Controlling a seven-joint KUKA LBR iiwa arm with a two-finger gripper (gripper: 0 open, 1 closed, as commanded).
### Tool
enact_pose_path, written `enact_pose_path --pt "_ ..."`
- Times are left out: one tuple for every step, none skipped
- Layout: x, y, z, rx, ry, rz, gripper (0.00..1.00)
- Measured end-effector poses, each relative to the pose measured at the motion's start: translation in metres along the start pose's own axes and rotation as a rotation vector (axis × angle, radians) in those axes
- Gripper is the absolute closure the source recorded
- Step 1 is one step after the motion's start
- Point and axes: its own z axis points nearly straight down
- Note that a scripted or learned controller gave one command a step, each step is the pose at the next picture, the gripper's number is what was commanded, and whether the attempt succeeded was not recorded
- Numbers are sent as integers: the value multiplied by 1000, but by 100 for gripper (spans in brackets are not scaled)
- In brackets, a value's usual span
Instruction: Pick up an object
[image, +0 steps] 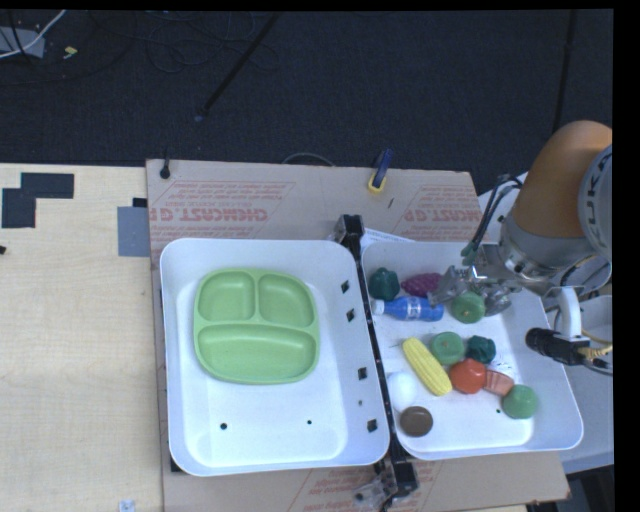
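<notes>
**Gripper low over right bin, beside a green ball**

Right bin (560, 420) holds the pickable clutter. Green ball (467, 307) sits at about 1 o'clock in the bin, right at the gripper (470, 284); whether it lies between the fingers or just under them, cannot tell. Finger state likewise unreadable from this angle.

Around the ball: blue bottle (411, 309) lying flat at its 9 o'clock, purple piece (423, 283) at 10 o'clock, dark green piece (383, 284) further the same way. At 6 o'clock, a cluster: light green round (447, 347), dark teal piece (481, 349), yellow corn (427, 366), red-orange tomato (466, 376), another green ball (519, 401). Brown disc (416, 421) at the bin's 7 o'clock corner.

Left bin (200, 430) carries a green divided plate (256, 326), set toward 12 o'clock.
</notes>
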Motion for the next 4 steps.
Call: enact_pose_path --pt "-2 -2 44 -2 0 1 0" --pt "1 -2 86 -1 0 1 0" --pt "0 -2 74 -3 0 5 100" --pt "-8 6 25 -9 -2 3 100"
